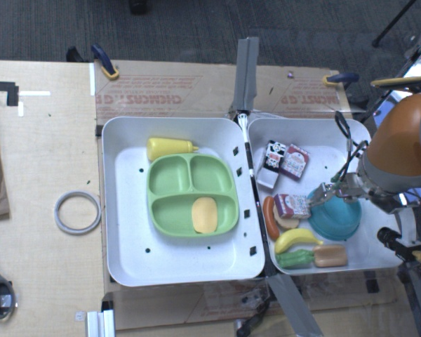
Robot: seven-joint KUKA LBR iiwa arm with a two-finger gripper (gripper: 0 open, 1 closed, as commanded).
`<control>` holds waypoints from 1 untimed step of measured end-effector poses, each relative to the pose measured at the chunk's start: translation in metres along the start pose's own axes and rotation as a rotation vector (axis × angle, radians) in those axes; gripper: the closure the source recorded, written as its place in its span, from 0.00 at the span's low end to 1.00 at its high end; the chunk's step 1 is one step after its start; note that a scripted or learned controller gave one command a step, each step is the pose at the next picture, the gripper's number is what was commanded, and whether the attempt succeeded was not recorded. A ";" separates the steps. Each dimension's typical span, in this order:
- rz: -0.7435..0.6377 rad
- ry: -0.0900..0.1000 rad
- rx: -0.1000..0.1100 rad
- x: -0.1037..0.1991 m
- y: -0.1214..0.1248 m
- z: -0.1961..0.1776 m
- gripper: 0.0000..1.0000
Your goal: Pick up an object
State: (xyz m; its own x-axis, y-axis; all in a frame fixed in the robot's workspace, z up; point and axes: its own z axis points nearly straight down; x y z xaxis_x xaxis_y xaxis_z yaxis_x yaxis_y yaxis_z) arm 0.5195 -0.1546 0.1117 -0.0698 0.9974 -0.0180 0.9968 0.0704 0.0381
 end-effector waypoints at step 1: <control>0.001 0.010 0.018 -0.004 0.046 -0.005 0.00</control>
State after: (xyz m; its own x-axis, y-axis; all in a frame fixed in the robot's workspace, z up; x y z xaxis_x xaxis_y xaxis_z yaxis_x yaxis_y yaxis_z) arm 0.5654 -0.1557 0.1182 -0.0689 0.9976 -0.0083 0.9974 0.0690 0.0203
